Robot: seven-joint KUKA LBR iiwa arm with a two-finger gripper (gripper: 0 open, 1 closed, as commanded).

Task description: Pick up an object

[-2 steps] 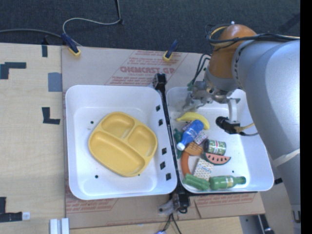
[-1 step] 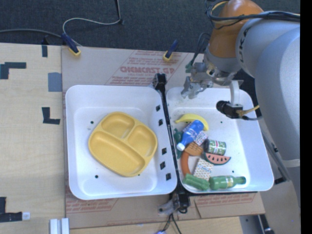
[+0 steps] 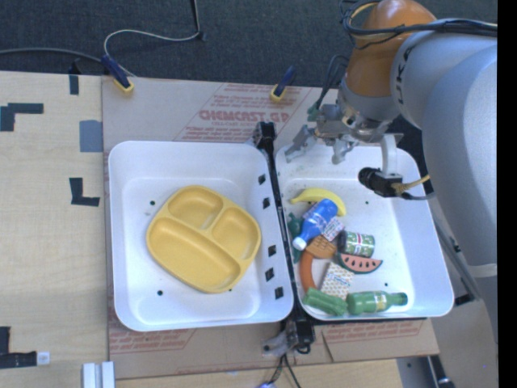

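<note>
1. While the grey arm hangs over the far end of the right white bin (image 3: 432, 285), its two-finger gripper (image 3: 323, 145) shows its fingers splayed apart with nothing between them.
2. Candidates sit bunched near the middle and near edge of that bin: a curved yellow plastic banana (image 3: 320, 197), a blue and white plastic bottle (image 3: 315, 223), a small dark green can (image 3: 356, 242), a red watermelon slice toy (image 3: 357, 262) and a green glass-look bottle lying on its side (image 3: 375, 301).
3. I'd judge them all light, hard toy pieces, likely smooth and a bit slippery, none fragile.
4. Best bet looks like the blue bottle: take it across its round body, jaws square to its long axis, clear of the banana just beside it.
5. Over in the left white bin (image 3: 129, 217), the yellow divided plastic tray (image 3: 203, 238) lies flat, broad and awkward for a pinch.
</note>
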